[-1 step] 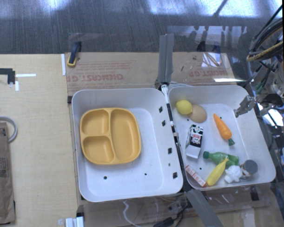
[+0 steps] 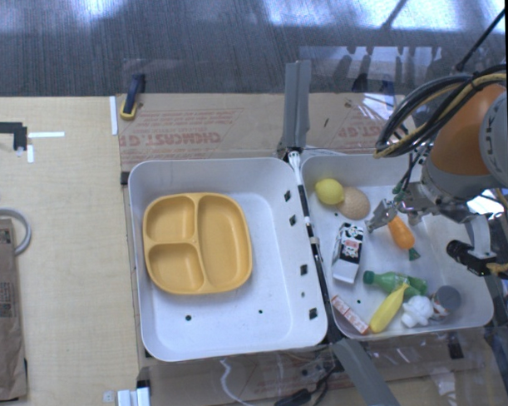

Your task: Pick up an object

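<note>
My gripper (image 2: 395,211) hangs over the upper middle of the right bin (image 2: 482,315), under the grey wrist with its orange band. An orange carrot with a green tip (image 2: 401,234) lies directly below and against the gripper; whether it is gripped is unclear. Left of the gripper sit a yellow lemon (image 2: 328,190) and a tan roundish object (image 2: 354,204). A black-and-white carton (image 2: 349,249) lies below them. Near the bin's front are a green bottle (image 2: 394,280), a yellow banana (image 2: 387,308), a white toy (image 2: 417,310) and a grey round piece (image 2: 445,299).
The left bin (image 2: 158,326) holds a yellow divided plate (image 2: 197,242). A red-and-white packet (image 2: 348,314) lies at the right bin's front left corner. Black cables loop above the arm at the upper right. A brown paper bag (image 2: 4,307) lies at the bench's left edge.
</note>
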